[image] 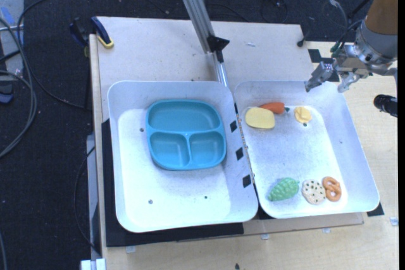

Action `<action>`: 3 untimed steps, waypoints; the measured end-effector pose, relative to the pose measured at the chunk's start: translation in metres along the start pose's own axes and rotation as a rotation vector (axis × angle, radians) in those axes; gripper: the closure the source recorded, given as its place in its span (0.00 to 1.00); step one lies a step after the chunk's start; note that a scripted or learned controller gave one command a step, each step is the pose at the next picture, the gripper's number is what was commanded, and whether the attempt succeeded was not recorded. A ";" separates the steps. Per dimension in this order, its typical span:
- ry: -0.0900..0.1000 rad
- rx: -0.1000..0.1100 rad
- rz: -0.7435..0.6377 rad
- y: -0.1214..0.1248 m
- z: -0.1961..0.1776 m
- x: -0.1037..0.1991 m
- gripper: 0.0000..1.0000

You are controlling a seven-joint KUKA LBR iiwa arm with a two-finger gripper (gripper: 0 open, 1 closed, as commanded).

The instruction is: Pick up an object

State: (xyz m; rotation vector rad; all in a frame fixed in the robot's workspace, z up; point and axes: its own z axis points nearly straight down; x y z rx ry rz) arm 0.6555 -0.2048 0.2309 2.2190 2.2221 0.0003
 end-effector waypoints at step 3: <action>-0.001 0.000 -0.002 -0.003 0.139 0.005 0.00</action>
